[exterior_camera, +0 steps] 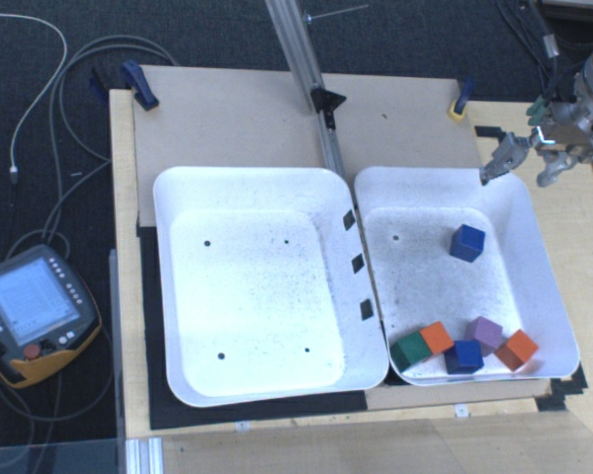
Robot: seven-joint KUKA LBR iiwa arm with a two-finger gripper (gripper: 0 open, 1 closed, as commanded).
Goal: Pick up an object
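Observation:
My gripper (526,167) hangs open above the far right corner of the right bin (534,227), its two grey fingers spread apart with nothing between them. A blue cube (466,242) lies alone in the upper middle of that bin, below and left of the gripper. Along the bin's near edge sits a cluster of blocks: a green one (409,349), an orange one (436,338), a second blue one (464,356), a purple one (487,332) and another orange one (518,349).
The left bin (178,265) lies beside the right one, with black clips (357,263) on the shared rims. A slanted metal rail (296,42) runs over the back of the bench. A teach pendant (30,309) and cables lie on the floor at left.

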